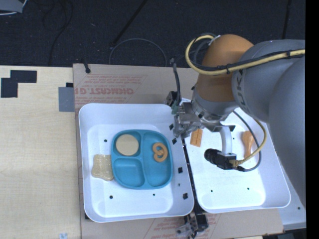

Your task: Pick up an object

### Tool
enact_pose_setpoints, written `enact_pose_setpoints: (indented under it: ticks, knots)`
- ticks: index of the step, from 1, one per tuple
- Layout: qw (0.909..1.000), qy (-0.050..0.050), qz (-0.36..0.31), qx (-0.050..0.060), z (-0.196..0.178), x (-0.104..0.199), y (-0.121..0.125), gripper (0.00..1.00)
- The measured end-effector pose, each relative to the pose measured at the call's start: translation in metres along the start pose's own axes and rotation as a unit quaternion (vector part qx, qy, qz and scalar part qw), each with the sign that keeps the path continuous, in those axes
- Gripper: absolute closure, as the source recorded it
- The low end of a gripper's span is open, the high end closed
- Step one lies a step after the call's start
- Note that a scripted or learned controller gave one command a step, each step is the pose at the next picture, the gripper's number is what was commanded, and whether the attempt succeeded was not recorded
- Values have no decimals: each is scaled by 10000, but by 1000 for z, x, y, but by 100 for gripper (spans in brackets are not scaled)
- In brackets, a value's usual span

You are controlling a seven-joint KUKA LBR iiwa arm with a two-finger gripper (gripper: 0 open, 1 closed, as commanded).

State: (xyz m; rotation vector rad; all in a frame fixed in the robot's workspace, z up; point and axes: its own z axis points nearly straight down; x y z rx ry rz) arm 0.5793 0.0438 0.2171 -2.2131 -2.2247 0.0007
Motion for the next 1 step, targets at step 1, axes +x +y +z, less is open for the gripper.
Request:
enact_pose_setpoints:
  ticks: [1]
  knots:
    - [10000, -3, 6, -4, -8, 43, 14, 100]
